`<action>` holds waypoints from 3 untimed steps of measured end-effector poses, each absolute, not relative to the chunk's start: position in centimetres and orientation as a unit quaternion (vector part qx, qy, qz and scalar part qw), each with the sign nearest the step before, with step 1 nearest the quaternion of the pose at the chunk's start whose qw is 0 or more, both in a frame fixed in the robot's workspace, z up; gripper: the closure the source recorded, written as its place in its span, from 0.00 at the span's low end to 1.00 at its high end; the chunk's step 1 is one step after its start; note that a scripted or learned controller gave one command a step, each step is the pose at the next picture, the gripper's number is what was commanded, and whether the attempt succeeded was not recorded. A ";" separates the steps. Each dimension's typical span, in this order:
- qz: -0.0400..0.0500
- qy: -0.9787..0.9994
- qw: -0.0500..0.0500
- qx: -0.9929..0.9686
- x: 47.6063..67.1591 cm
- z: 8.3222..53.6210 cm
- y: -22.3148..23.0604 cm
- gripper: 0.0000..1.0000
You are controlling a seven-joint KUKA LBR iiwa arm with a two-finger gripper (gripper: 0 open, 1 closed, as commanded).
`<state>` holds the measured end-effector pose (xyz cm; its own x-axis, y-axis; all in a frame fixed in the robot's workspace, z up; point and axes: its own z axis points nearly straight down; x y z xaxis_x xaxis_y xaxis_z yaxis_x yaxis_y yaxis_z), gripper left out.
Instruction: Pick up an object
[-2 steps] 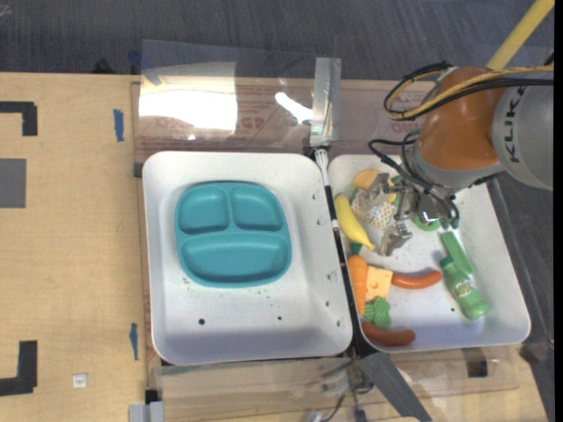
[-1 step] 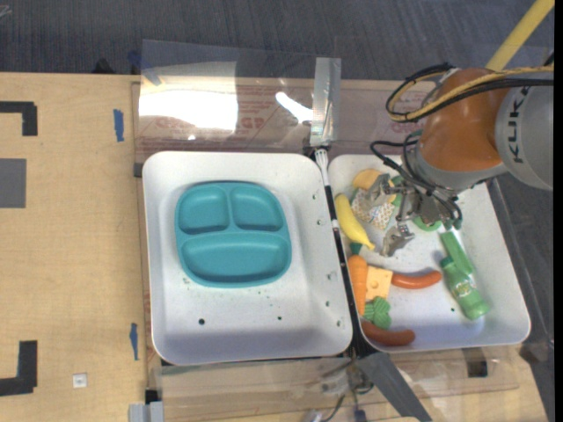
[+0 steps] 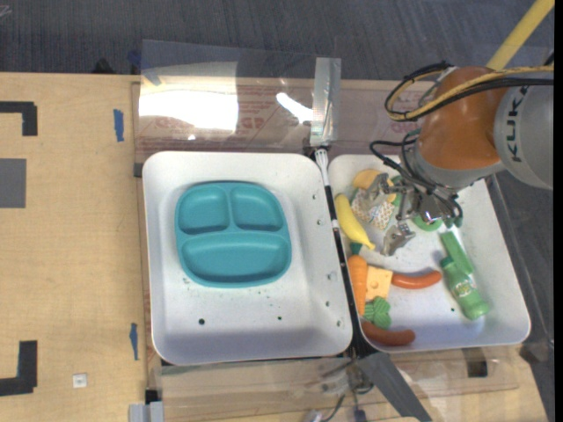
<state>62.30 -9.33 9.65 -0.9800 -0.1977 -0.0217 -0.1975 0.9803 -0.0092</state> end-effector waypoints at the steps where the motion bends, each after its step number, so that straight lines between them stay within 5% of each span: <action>1: 0.001 1.000 0.012 0.023 61.9 9.7 -9.5 0.00; 2: -0.001 0.997 0.006 0.075 52.6 8.9 -12.0 0.00; 3: 0.000 0.996 0.006 0.094 57.2 8.9 -14.7 0.00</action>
<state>57.16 -14.67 8.88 -0.9823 0.1869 -0.0120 0.1869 0.9824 0.0012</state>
